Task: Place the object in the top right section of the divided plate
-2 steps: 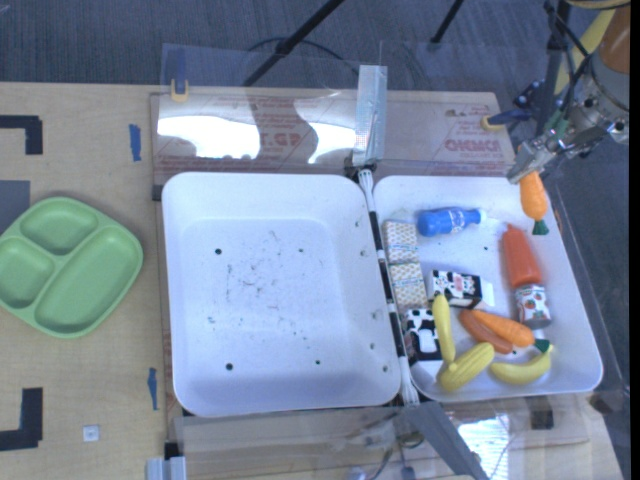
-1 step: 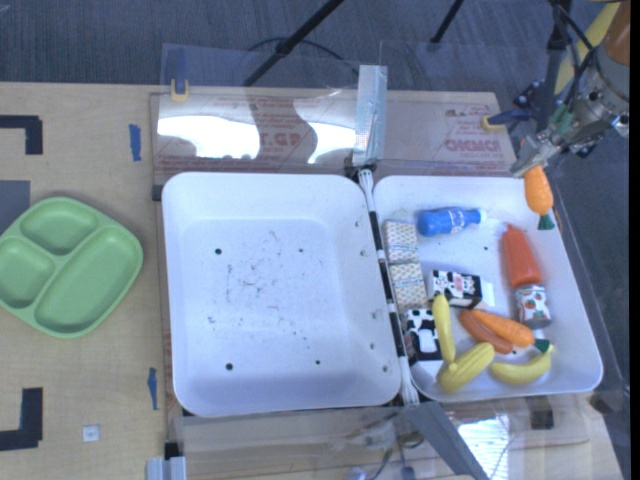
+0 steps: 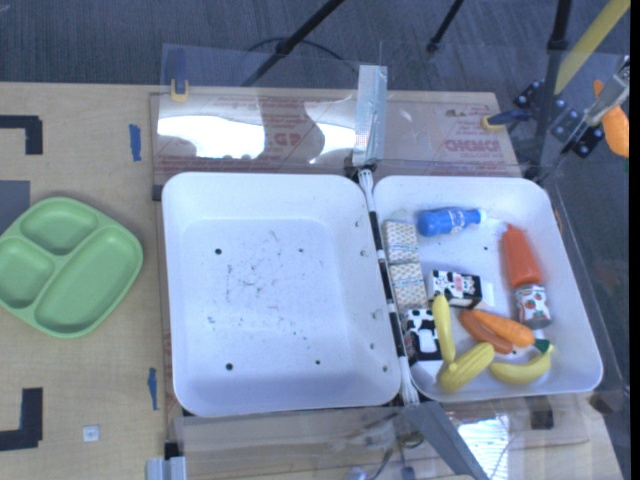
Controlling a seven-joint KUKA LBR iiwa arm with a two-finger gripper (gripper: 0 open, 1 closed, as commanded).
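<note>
The green divided plate (image 3: 68, 266) lies on the wooden bench, left of both bins, with three sections and nothing in them. The right bin (image 3: 570, 268) holds several items: a blue bottle (image 3: 450, 220), an orange-red bottle (image 3: 520, 258), a small can (image 3: 535, 306), a carrot (image 3: 500, 329), a banana (image 3: 524, 370), a corn cob (image 3: 466, 366), a black-and-white box (image 3: 458, 288) and cracker packs (image 3: 403, 260). My gripper (image 3: 578, 133) hangs at the far right edge, beyond that bin's back right corner, below the orange band (image 3: 620, 128). It touches none of the items.
The left bin (image 3: 265, 288) stands between the plate and the right bin, its floor scuffed. A clear plastic wall (image 3: 300, 118) rises behind both bins. Tripod legs (image 3: 320, 18) and a yellow pole (image 3: 600, 18) stand at the back. Black tape marks (image 3: 22, 133) line the bench's left side.
</note>
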